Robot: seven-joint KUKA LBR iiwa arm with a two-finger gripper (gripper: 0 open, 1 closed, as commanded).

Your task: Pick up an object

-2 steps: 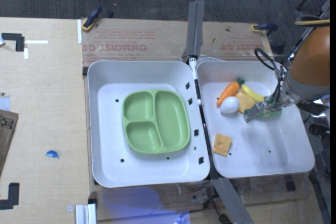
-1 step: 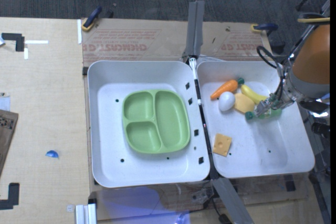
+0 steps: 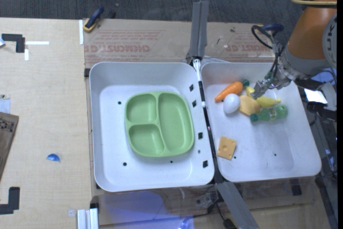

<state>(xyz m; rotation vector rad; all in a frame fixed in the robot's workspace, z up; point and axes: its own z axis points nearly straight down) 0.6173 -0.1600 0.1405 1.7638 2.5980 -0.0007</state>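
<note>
A cracker-like orange square (image 3: 226,147) lay nearest in the right bin (image 3: 300,163), while the gripper (image 3: 262,88), jaw state impossible to tell, hung over a carrot (image 3: 229,90), egg (image 3: 231,104) and green bottle (image 3: 269,113).

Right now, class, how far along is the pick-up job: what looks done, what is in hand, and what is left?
Done: the arm has reached into the right bin, with the gripper low over the cluster of carrot, egg, yellow pieces and green bottle.
In hand: nothing visibly lifted; whether it grips anything cannot be told.
Left: securing and raising one object. The cracker lies apart, and the green tray sits in the left bin.
</note>
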